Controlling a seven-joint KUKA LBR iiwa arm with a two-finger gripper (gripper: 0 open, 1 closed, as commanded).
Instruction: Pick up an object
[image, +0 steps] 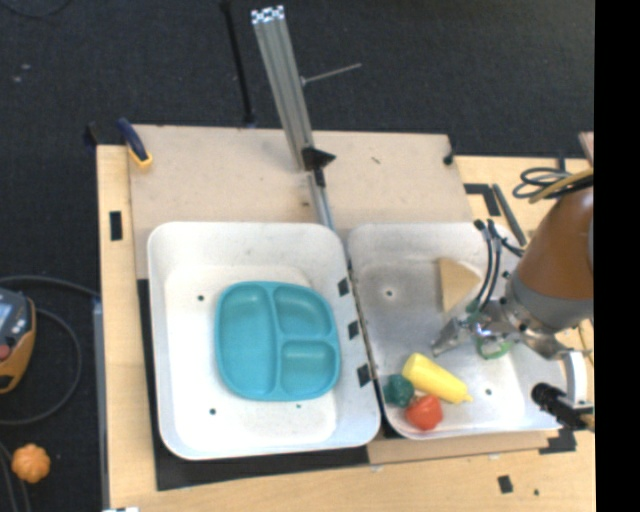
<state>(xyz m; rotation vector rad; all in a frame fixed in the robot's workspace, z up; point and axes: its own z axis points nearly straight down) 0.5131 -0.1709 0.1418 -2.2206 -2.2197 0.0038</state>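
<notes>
- Candidate objects lie in the right bin (400, 250), clustered at its near edge: one yellow toy piece (436, 379) — elongated, possibly a corn cob or banana — one red toy tomato (425, 412) and one small green toy piece (399, 390).
- The yellow piece lies slantwise, its left end touching the green piece; the red one sits just near of it, close against the bin's near rim.
- Handling judgement: all three look like hollow moulded plastic — light, stiff, smooth-skinned, not fragile. The rounded ones may squirt out of a pinch.
- Best hold, in my judgement: across the yellow piece's short width at mid-length, where the sides run most nearly parallel.
- One tan wedge-shaped piece (458, 282) lies at the far right of the same bin, well apart from the cluster; flat-faced, likely awkward to pinch.
- Gripper (470, 333) hangs low in the right bin, just far of the yellow piece; whether it is spread or pressed together cannot be told, and nothing is seen between its tips.
- Left bin (180, 260) holds one teal divided plate (277, 339), three compartments, lying flat in the middle.
- Count: two bins, four small objects, one plate.
</notes>
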